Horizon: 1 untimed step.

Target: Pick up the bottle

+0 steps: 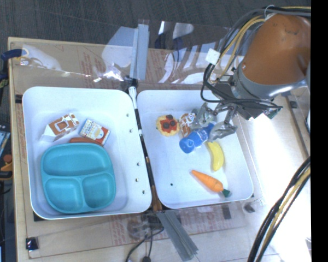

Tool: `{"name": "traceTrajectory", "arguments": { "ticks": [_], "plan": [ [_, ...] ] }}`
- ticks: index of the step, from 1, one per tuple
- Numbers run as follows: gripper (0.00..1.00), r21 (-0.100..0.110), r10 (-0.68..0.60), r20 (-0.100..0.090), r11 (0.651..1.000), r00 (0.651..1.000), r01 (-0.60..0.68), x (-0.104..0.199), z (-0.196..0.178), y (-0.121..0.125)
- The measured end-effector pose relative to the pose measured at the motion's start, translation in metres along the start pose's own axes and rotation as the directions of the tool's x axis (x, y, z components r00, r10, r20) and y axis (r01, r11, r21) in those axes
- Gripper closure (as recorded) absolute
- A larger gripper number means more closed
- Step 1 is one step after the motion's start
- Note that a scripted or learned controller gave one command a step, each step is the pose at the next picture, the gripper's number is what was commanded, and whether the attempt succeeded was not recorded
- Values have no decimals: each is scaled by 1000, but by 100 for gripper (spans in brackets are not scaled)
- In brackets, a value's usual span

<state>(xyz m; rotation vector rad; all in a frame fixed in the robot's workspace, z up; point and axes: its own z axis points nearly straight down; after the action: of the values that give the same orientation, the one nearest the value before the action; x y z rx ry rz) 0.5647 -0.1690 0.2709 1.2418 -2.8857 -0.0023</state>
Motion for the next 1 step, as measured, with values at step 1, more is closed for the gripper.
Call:
{"name": "traceTrajectory", "arguments": {
  "ticks": [1],
  "plan": [
    [100, -2, 2, 0, 1000, 1000, -2, -46, 55, 57]
  ]
}}
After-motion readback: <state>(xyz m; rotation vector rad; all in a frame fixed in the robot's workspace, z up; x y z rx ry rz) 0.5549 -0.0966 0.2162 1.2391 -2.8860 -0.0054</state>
